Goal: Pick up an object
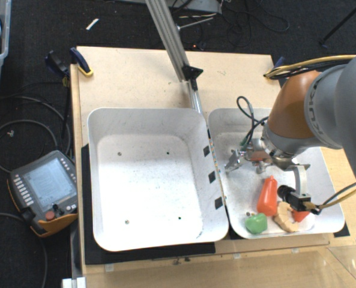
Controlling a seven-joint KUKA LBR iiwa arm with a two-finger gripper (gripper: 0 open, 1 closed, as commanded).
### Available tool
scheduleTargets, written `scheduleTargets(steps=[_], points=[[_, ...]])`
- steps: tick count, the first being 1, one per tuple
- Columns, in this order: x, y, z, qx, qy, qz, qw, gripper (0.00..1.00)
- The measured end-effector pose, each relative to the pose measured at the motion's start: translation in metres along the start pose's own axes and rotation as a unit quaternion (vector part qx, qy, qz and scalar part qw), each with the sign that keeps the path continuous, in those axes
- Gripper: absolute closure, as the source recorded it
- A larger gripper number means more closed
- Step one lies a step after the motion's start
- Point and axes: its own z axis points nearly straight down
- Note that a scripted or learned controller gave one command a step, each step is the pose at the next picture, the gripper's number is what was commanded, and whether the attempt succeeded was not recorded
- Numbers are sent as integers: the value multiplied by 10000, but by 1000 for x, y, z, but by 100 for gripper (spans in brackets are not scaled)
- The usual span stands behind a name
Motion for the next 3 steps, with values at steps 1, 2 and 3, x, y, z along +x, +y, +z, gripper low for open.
scheduleTargets(steps=[1, 2, 3], points=[[0, 2, -13, -29, -3, 2, 10000, 100], [-3, -1, -72, -30, -5, -5, 10000, 100], [1, 0, -115, -49, -7, -18, 10000, 100]])
